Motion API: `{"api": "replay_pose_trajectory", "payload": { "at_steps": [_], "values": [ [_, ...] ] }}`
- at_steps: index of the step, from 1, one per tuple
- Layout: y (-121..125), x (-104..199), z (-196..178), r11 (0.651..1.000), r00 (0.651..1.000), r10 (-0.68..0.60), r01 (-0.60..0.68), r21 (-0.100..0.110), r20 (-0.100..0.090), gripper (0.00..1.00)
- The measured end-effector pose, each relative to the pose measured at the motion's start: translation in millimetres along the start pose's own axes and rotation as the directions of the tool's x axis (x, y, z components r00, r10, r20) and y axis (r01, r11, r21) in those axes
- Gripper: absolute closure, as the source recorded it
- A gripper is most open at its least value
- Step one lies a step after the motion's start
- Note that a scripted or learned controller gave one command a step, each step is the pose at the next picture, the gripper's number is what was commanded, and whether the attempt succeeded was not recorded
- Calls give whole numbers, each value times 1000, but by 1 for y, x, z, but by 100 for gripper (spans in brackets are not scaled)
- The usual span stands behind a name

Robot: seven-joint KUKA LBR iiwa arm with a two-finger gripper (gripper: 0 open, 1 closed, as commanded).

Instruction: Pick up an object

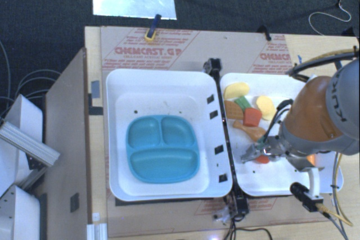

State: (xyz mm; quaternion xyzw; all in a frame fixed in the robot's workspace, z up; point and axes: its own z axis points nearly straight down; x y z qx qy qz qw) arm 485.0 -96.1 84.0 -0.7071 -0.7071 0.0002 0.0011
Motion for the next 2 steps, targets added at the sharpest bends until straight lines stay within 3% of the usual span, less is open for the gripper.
{"api": "replay_pose_trajectory", "payload": {
  "at_steps": [1,2],
  "values": [
    [3,-1,-11,1000,1000,0,0,-7,3,100],
    [5,58,-135,1000,1000,-12,12,-16,-1,100]
  ]
}}
